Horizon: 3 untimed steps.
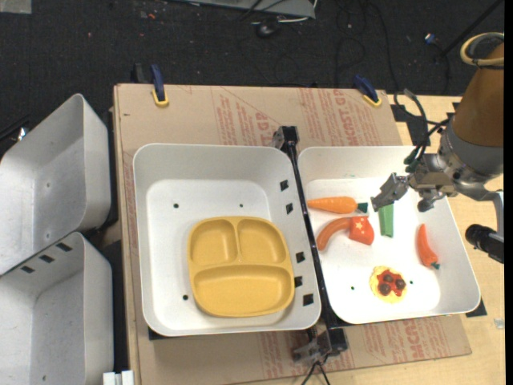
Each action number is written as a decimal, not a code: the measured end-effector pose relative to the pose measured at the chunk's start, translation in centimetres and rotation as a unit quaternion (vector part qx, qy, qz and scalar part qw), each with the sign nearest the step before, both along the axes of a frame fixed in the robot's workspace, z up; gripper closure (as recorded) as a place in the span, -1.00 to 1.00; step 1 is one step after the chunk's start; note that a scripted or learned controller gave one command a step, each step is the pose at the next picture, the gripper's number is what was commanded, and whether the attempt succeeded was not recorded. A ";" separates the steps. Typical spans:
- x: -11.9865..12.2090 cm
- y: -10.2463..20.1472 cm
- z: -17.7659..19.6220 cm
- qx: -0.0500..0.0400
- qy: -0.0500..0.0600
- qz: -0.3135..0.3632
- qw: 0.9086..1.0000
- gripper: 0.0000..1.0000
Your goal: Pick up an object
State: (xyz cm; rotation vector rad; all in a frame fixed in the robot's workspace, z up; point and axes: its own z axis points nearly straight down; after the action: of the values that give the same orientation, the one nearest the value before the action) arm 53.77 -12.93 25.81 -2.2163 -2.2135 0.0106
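My gripper hangs over the back of the right bin, open, with nothing between its fingers. Just below its left finger lies a small green piece. An orange carrot rests to the left of the gripper. A curved red and orange pepper lies in front of the carrot. An orange-red chili sits near the right wall. A small yellow tart with dark red berries lies toward the bin's front.
The left bin holds a yellow divided plate. A black divider runs between the two bins. Two other white bins stand off the bench to the left.
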 end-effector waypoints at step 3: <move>0.3 0.0 -12.2 0.000 -0.003 0.000 1.000 -1.00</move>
State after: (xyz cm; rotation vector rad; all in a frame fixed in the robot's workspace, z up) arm 54.09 -12.89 13.60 -2.2193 -2.2164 0.0051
